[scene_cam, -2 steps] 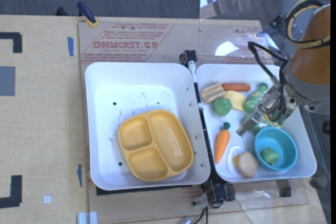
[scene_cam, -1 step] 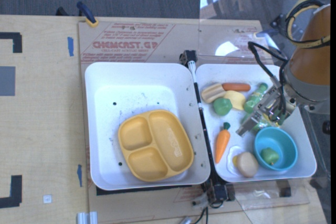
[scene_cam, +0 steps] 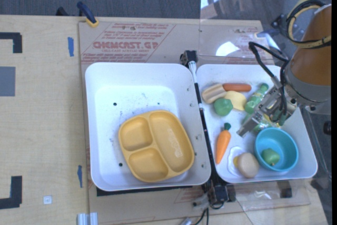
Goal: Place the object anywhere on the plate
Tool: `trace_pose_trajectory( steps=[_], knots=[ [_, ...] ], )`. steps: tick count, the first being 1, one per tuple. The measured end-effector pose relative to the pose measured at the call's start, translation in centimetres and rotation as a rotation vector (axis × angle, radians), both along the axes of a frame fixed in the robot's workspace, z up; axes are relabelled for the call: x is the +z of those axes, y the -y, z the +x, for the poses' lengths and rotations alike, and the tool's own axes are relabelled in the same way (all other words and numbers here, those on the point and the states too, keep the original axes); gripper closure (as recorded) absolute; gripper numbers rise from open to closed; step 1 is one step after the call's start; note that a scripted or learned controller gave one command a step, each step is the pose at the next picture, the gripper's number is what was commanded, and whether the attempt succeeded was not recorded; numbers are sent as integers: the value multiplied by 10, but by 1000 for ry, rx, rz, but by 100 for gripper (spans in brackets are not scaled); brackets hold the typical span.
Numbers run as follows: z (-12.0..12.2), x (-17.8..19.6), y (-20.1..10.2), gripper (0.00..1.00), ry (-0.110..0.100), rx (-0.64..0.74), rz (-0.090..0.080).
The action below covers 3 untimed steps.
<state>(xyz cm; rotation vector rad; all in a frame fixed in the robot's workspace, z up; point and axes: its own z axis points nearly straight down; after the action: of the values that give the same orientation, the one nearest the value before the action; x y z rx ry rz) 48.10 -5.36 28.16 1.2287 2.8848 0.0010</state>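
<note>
Closest to the camera, along the near rims of the two white bins, you've got the yellow plate [scene_cam: 155, 146] in the left bin [scene_cam: 100, 87] and a pale tan egg-shaped toy [scene_cam: 247, 165] in the right bin [scene_cam: 305, 129]. Using the plate as the reference from here on.

So the plate is a mustard-yellow divided one with rounded corners and three compartments: two smaller ones on its left side and one long one on the right. It sits tilted a bit, toward the near half of the left bin, with nothing in any compartment. It's the one item in that bin.

Everything else is off to the right of the plate in the other bin. Just across the divider is a toy carrot [scene_cam: 222, 145], orange with a green top. Beyond that, farther back, a hot dog bun [scene_cam: 213, 93], a green round fruit [scene_cam: 223, 107], a yellow piece [scene_cam: 237, 100] and a red-orange sausage [scene_cam: 237, 87]. Far right of the plate is a blue bowl [scene_cam: 287, 147] with a small green thing [scene_cam: 271, 156] inside it, touching the egg-shaped toy's side.

Gripper [scene_cam: 256, 119] hangs over the right bin, just behind the blue bowl, near something green [scene_cam: 258, 96]. Honestly can't tell how it's set or whether it's got anything.
</note>
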Motion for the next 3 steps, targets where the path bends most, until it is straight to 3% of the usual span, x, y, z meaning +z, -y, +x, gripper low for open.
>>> trace_pose_trajectory(
  steps=[3],
  knots=[
    [0, 0, 0, 0, 0, 0, 0]
  ],
)
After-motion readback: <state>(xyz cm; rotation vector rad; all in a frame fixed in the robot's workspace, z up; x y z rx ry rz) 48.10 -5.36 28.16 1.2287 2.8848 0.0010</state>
